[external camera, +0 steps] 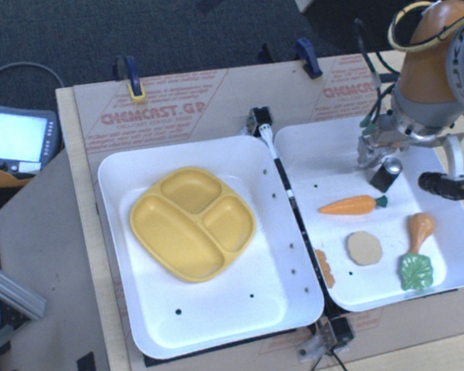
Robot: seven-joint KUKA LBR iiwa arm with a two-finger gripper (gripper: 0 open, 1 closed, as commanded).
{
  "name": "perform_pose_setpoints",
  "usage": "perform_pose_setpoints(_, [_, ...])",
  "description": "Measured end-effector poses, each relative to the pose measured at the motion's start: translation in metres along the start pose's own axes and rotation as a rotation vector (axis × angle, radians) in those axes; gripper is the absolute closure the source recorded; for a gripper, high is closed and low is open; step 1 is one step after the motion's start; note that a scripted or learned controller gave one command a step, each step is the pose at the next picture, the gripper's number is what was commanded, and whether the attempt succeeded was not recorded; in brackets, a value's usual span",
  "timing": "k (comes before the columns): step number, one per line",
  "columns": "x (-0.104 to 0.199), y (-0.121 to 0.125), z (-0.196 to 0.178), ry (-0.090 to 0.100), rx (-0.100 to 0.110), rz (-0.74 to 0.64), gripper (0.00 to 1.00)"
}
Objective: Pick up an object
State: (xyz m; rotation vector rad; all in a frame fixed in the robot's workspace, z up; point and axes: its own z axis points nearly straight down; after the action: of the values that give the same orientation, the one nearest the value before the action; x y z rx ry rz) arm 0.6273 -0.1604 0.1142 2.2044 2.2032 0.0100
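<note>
Evidently nothing was lifted yet: the metal gripper (382,165), its state unclear, hovered just above the orange plastic carrot (349,205).

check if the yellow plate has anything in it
Empty: all three sections of the yellow plate show bare yellow; the food lies in the other bin.

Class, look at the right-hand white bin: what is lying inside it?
Inside the right bin lie a carrot, a tan disc, a drumstick, a green piece and a small orange piece. The gripper hides the floor beneath it.
</note>
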Motion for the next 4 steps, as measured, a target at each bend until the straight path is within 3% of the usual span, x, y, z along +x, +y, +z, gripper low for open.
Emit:
perform_pose_setpoints(1, [-0.001, 0.003, -0.043, 0.011, 0.016, -0.001, 1.0])
perform_pose_setpoints(2, [-0.002, 0.006, -0.098, 0.01, 0.014, -0.002, 1.0])
perform_pose_setpoints(4, [0.109, 0.003, -0.085, 0.016, 0.025, -0.006, 1.0])
